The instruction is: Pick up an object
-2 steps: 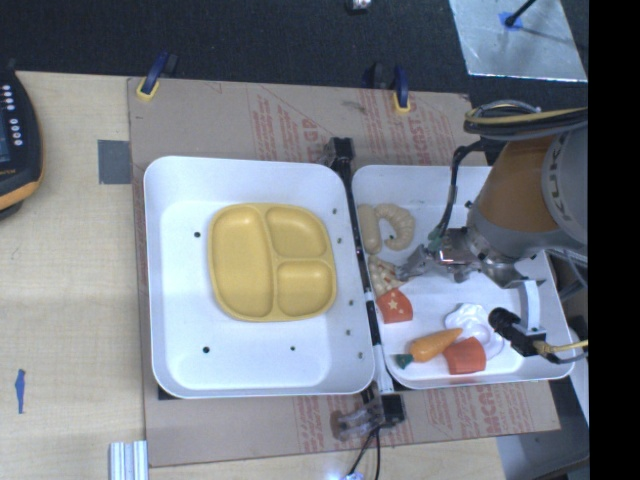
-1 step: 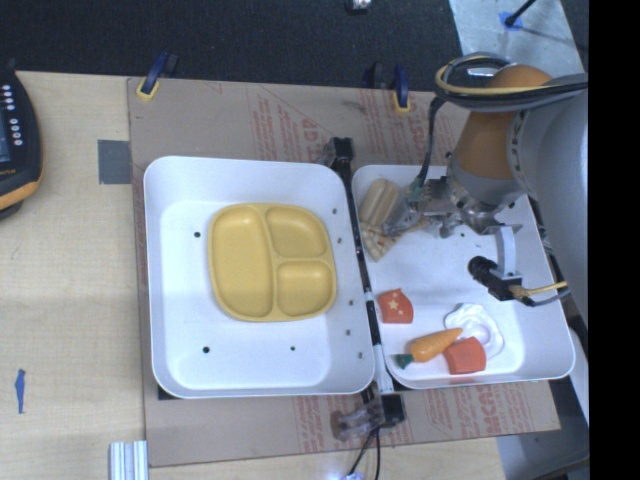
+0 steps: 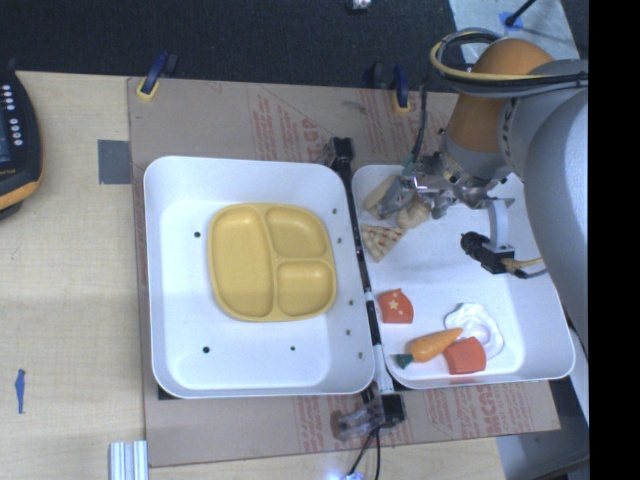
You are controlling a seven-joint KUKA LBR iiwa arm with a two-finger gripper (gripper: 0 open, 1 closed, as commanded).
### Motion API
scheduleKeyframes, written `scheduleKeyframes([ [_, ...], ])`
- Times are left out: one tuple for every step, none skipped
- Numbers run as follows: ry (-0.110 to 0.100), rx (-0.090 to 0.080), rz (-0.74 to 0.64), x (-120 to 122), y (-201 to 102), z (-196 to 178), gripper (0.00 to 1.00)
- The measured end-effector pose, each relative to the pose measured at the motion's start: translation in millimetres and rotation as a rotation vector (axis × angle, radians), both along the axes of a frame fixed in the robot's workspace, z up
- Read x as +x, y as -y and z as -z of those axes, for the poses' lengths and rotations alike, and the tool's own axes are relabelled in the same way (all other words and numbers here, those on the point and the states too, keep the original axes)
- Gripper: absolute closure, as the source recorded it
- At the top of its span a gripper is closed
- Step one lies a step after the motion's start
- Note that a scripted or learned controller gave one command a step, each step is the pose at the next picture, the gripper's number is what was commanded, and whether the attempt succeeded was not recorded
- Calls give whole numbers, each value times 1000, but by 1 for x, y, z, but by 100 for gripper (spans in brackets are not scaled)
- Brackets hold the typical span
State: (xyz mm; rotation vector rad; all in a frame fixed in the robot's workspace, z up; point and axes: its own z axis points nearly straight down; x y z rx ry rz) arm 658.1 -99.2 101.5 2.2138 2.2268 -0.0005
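Progress looks early: claw (image 3: 418, 190) hangs low over tan waffle-like pieces (image 3: 385, 230) at right bin's (image 3: 545, 313) far-left corner; whether it grips, I cannot tell. Nothing appears lifted yet.

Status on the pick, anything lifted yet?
Nothing visibly lifted. Gripper is down at the right bin's far corner by the tan pieces; grasp unclear. Carrot, red blocks lie in that bin. Yellow tray sits in the left bin. Grasp and lift remain.
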Motion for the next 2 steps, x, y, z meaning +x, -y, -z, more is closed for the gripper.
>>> scheduleKeyframes([
  [-5,-1,-5,-1,0,-10,100],
  [2,2,-2,-38,-26,-96,100],
])
